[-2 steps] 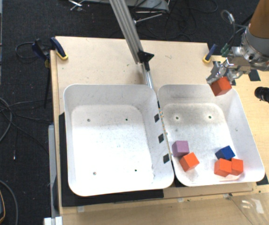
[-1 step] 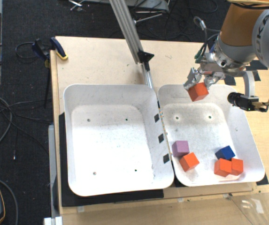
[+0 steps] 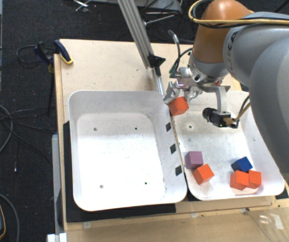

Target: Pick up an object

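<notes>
We found the gripper (image 3: 180,96) pinching an orange cube (image 3: 178,106) between its fingers, the cube hanging just under the fingertips and seemingly lifted clear of the right bin (image 3: 220,140), close to the rim where it meets the left bin (image 3: 116,145). So we judged the pick itself largely done: what remained was to keep the hold firm and carry the cube away. Below the gripper and a little toward the camera lay a purple cube (image 3: 193,159) touching a second orange cube (image 3: 203,173). Farther off to that side we saw a blue cube (image 3: 241,164) beside two more orange cubes (image 3: 245,179), all untouched on the bin floor.
</notes>
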